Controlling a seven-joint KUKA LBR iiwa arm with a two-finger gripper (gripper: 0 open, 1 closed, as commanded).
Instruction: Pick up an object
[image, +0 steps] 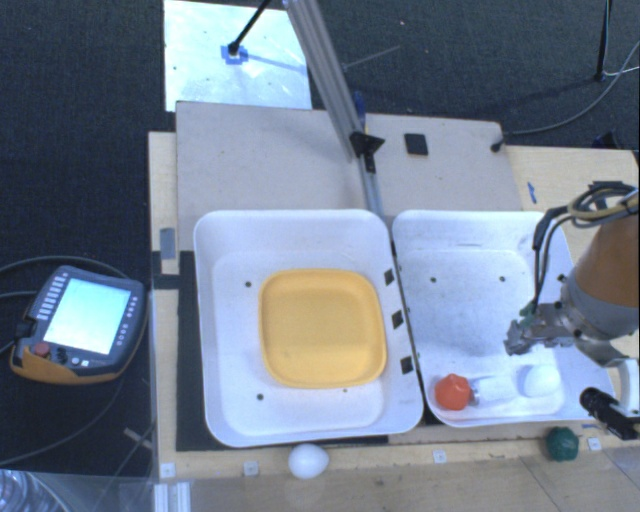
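The right bin (470, 290) holds three things along its near edge: an orange-red ball (453, 392), a small white piece (491, 388) beside it, and a white rounded object (540, 380). My gripper (522, 338) hangs over the right side of this bin, just above and behind the white rounded object, at the end of the grey arm with its orange band (608, 268). Nothing is visibly held. The left bin (225, 300) holds a square yellow plate (323, 327).
A white egg-shaped object (308, 461) and a dark green ball (562, 443) lie on the bench outside the bins, near the front edge. A teach pendant (75, 322) sits far left. A metal pole (335, 80) slants over the back.
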